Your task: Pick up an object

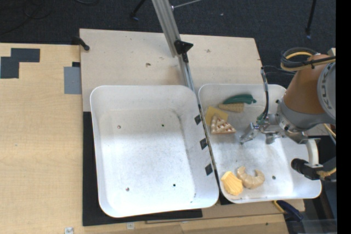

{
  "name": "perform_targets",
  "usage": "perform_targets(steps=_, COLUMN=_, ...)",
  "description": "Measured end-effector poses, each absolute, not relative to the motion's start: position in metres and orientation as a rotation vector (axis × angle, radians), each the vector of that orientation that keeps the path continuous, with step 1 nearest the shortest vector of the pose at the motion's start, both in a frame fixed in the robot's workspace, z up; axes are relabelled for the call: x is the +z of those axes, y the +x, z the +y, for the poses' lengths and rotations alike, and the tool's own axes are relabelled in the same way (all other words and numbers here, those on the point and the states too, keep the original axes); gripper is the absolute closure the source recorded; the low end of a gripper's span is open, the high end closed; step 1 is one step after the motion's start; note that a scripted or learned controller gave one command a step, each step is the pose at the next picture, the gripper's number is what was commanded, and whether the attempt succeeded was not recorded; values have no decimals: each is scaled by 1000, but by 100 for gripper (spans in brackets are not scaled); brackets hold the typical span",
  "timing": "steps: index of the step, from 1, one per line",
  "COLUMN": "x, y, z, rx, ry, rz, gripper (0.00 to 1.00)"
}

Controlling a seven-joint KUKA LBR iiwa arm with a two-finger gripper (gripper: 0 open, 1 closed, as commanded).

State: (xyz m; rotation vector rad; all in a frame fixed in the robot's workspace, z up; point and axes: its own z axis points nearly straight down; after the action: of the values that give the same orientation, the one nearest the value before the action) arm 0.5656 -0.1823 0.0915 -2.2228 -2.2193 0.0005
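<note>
Risk first, camera view: the gripper [258, 133] sits low over bare floor of the right bin [296, 186], with nothing visibly between its fingers. If it closes where it is, my judgement is that it grabs air, since no object lies directly under it. The fingers look spread apart, one prong toward the left and one toward the right, though they are small and slightly blurred, so I hold that reading loosely.

Second risk: the nearest candidate, a tan wedge [219, 121], leans close to the divider edge of the right bin. A grab there could push the wedge against the wall or tip it rather than seat it between the fingers. It looks flat-sided and light, so it may slide.

Position of candidates relative to the fingers:
- tan wedge: just left of the gripper, apart from it, not touching.
- green piece [239, 100]: farther back and to the left, near the far wall.
- yellow lump [232, 183] and pale curled piece [251, 177]: touching each other, well nearer than the gripper, toward the near rim.

Left bin [104, 118] holds nothing of use for this pick.

Judgement: task not yet done; no object lifted.
</note>
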Motion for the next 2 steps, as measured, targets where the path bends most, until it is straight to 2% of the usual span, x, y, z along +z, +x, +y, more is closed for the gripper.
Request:
perform_targets(steps=1, x=102, y=565, z=-183, rx=0, ry=-2228, rz=-2211, gripper=100)
perform_targets(steps=2, x=150, y=574, z=-180, rx=-2, ry=-2221, rz=-2224, gripper=100)
